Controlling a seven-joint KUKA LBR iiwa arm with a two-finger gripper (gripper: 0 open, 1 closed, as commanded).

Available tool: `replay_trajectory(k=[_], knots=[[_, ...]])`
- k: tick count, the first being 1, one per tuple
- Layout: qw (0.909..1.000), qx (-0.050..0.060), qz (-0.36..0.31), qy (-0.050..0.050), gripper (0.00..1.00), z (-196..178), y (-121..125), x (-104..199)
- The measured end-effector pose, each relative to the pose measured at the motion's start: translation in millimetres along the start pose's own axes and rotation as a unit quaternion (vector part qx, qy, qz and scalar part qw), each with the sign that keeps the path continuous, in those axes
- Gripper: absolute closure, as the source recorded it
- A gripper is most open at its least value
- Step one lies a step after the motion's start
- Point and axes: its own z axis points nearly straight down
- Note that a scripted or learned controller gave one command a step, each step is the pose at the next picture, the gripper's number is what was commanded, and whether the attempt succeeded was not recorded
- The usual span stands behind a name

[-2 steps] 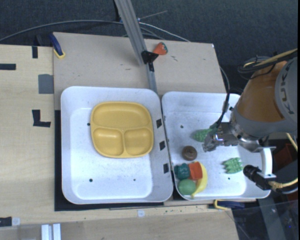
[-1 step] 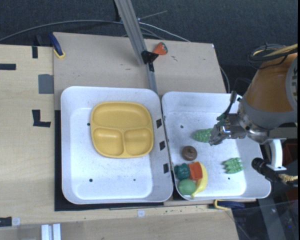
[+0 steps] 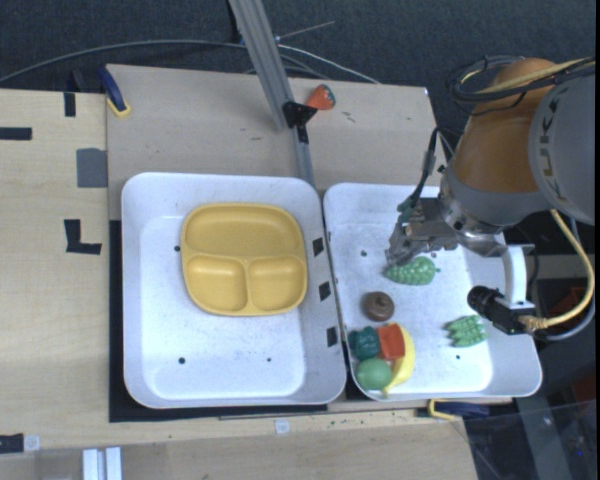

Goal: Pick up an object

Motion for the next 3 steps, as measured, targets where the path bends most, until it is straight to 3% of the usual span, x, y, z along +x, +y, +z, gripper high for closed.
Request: replay_trajectory(k=[2, 3], knots=[[1.0, 0.001, 0.0, 0.0, 1.0, 22.4, 64.3, 84.6], [1.0, 0.0, 0.001, 0.0, 1.0, 13.2, 92.1, 118.4]])
